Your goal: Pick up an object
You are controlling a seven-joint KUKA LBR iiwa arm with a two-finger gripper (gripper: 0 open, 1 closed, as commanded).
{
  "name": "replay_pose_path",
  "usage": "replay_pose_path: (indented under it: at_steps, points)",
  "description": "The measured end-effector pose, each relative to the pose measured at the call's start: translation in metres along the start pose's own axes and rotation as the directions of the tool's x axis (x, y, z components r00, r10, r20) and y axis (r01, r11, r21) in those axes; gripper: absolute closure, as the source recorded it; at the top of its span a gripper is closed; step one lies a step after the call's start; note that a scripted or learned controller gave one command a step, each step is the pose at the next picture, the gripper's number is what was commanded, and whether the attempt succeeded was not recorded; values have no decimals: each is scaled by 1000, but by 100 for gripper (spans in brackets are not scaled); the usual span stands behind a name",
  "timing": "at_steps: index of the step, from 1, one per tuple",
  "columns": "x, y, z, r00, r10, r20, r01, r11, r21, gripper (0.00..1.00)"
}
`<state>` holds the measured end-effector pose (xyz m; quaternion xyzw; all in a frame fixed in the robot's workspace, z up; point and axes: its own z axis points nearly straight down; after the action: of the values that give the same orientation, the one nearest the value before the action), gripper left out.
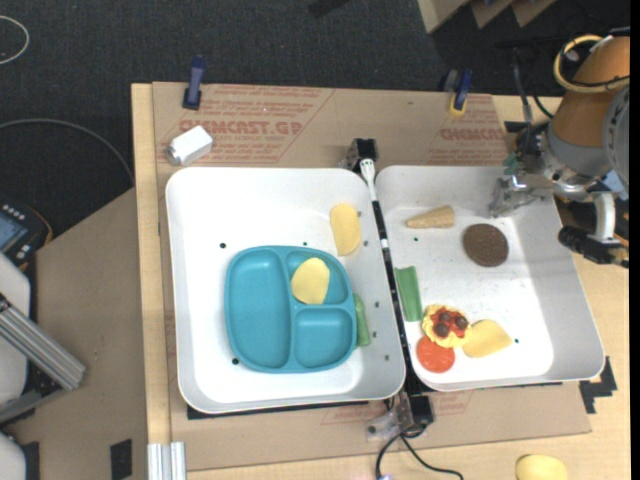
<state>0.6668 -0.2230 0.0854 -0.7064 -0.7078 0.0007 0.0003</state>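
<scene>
We hover our gripper (508, 196), holding nothing, just above-right of the brown disc (486, 244); finger gap unclear. We judge this the approach; next, descend onto the disc.

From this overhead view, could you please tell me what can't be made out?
- Claw: too small and blurred in the camera view to tell its finger state.
- Arm: cut off by the right edge.
- Green piece in the left bin: partly hidden by the teal tray.
- Yellow item: cut off by the bottom edge.
</scene>
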Motion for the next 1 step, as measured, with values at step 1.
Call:
replay_pose_path:
  at_steps: [1]
  points:
    - [10, 2, -189, 1000, 0, 5, 0, 1000, -19, 100]
